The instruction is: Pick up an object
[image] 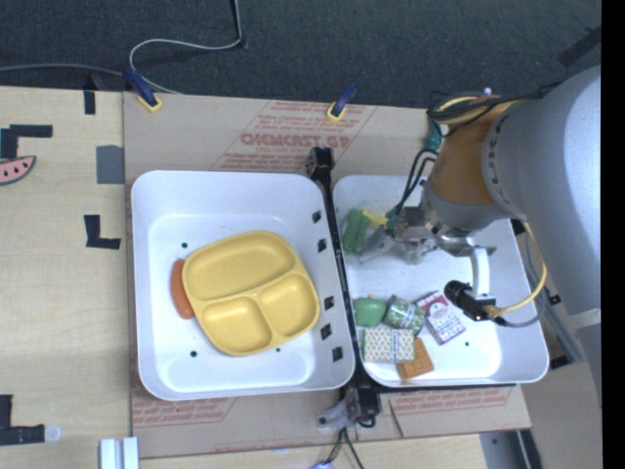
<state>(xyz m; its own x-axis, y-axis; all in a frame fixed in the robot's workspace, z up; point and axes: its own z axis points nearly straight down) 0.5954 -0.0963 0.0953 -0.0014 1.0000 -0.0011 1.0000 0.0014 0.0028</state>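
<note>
Big grey arm [547, 164] fills the right side. The yellow divided plate [251, 291] sits in the left bin [156, 262]. Over the right bin [508, 360], the gripper [376, 234] is touching a green object [354, 229]; can't tell if it's clamped.

green object [355, 229] | right bin's [508, 360] upper-left corner | tilted — beside the claw [383, 242]
</note>
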